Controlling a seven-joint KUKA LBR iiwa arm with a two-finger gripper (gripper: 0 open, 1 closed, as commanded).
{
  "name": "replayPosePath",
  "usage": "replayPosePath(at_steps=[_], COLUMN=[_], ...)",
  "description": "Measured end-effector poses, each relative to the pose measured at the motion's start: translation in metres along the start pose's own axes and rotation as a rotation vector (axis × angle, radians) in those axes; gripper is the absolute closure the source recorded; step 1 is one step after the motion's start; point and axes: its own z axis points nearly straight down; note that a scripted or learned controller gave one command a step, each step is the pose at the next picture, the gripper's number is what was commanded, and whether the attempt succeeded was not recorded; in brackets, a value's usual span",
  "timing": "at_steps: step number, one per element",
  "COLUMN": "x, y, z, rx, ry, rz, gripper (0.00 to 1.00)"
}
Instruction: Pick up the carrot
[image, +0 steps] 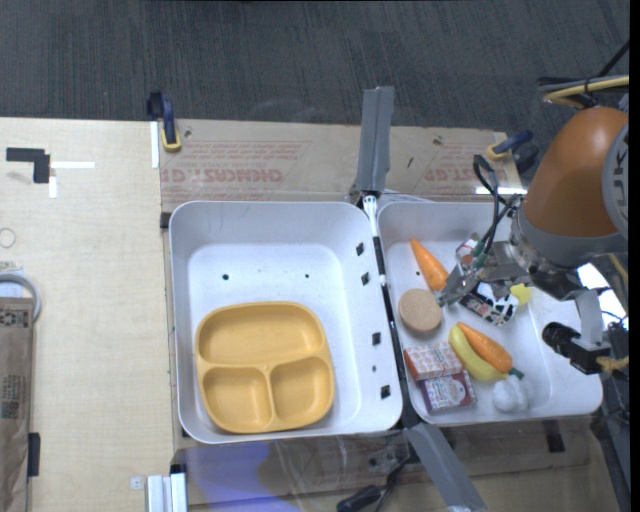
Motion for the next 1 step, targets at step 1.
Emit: replayPosePath(at_steps=[1], x=[-0.0136], y=[0.0309], z=[0.0604], rx=[0.000], ry=[0.000], rz=[-0.185], gripper=[0.00])
